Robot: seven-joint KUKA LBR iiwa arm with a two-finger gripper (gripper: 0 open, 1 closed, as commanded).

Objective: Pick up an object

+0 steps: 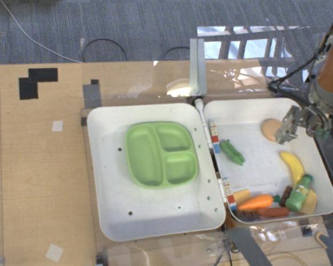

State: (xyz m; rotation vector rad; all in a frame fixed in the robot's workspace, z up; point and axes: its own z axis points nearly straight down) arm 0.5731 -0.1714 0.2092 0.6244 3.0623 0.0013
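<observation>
My gripper (287, 130) hangs over the upper right part of the right bin (255, 168), beside a tan round cookie (270, 129) at its left. Nothing shows between the fingers. Below it lies a yellow banana (293, 166). A green pea pod (233, 152) lies left of centre in that bin. Along the bin's front edge sit an orange carrot (256, 202), a brown sausage-like piece (270, 211) and a small green bottle (298, 192) on a yellow block (309, 202).
The left bin (115, 214) holds a green divided plate (161, 154). A divider with small markers (214, 137) runs between the bins. A clear shield and metal post (196, 67) stand behind the bins. The arm's orange band (332, 67) is at the right edge.
</observation>
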